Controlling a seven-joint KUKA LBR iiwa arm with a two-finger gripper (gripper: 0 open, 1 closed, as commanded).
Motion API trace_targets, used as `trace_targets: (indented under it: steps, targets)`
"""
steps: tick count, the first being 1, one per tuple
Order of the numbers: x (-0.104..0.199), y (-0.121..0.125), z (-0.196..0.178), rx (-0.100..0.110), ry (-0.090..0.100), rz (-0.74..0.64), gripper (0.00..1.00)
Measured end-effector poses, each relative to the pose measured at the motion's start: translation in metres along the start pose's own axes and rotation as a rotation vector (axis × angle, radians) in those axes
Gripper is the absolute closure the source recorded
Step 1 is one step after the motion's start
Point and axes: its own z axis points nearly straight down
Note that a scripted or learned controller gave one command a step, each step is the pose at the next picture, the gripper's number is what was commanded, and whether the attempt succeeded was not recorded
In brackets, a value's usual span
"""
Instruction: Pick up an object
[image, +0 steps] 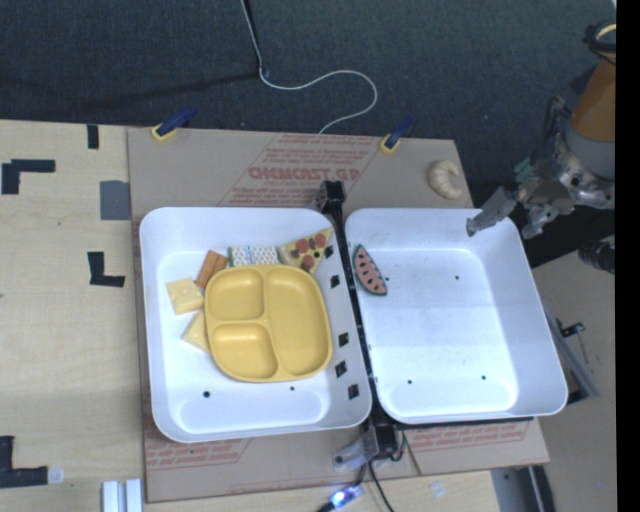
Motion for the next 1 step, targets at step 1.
trace_targets:
  steps: [1]
  targets:
    - [0.0006, 0.0022, -0.0087, -0.013, -0.003, -0.004, 0.0]
